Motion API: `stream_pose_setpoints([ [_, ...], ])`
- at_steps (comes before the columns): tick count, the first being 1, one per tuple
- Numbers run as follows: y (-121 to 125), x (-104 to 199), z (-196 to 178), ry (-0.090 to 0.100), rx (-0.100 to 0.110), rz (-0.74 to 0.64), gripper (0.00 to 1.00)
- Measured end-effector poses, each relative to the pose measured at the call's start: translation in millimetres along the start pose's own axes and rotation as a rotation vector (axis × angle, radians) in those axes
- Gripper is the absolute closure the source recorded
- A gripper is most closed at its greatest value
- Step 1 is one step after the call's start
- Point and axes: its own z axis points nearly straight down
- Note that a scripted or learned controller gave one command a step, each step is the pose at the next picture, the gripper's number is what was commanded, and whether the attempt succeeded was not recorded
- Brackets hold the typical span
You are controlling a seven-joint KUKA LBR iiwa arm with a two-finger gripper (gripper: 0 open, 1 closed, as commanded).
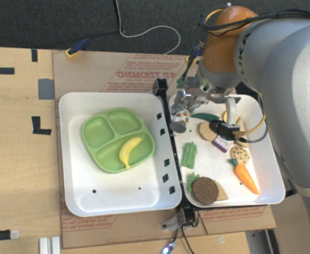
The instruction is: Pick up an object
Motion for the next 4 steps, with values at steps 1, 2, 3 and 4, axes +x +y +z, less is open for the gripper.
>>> stream_pose_setpoints([
  [1,-58,18,4,-0.001,0.004,0.004,1.0],
  [2,-54,-32,-128,-0.005,-0.014,0.008,1.0],
  [3,-92,30,-124,0.0,0.002,-0.001,1.0],
  [4,-155,54,-184,0.0,-0.002,0.0,1.0],
])
